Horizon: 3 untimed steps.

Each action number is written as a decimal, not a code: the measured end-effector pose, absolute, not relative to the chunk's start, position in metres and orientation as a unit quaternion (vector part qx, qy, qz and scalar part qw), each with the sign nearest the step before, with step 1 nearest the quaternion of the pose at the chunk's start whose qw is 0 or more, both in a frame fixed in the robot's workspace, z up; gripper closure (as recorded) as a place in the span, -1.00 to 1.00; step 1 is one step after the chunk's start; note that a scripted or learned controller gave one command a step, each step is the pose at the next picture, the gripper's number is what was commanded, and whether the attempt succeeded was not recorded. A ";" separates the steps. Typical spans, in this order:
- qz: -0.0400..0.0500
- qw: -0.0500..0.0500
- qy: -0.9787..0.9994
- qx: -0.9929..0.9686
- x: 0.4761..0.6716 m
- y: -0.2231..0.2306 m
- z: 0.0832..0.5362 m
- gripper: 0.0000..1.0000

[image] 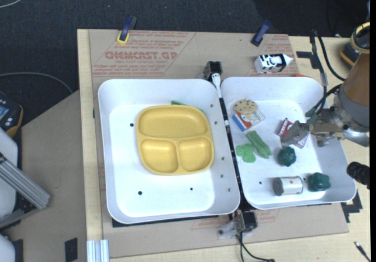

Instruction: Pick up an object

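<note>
Red-and-white packet (pixel 285 127), the likeliest object for this pick, lies in the right bin (pixel 265 168) toward its right edge, about midway between the far and near edges. The gripper (pixel 295 133) sits directly over the packet's right part and hides some of it. Whether the gripper is open or closed cannot be told from this slant, and nothing can be seen gripped.

The risks come from the crowding, as I judge it. A dark green ball (pixel 286 156) lies just beside the packet on the near side; a closing or descending gripper could nudge it away or catch it instead. The packet looks flat and thin, so the gripper may slide over it and close on nothing. A grip on one corner would let it swing and drop on the lift.

Further left in the same bin are a green pod (pixel 258 143) and a light green piece (pixel 247 153), with a round cookie (pixel 244 106) and a small red-and-blue card (pixel 246 120) toward the far edge. Near the near edge lie a silver cylinder (pixel 288 185) and a dark green lump (pixel 318 181).

The left bin (pixel 158 199) holds a yellow divided tray (pixel 174 138), with a green sliver (pixel 178 103) showing at the tray's far side.
</note>
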State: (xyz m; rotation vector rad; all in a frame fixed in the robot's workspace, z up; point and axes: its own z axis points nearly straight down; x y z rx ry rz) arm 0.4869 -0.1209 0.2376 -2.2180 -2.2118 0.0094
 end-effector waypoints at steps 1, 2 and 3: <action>0.000 0.000 -0.707 -0.707 0.489 -0.121 0.242 -1.00; 0.002 0.003 -0.706 -0.708 0.487 -0.129 0.183 -1.00; 0.001 0.003 -0.707 -0.707 0.485 -0.119 0.136 -1.00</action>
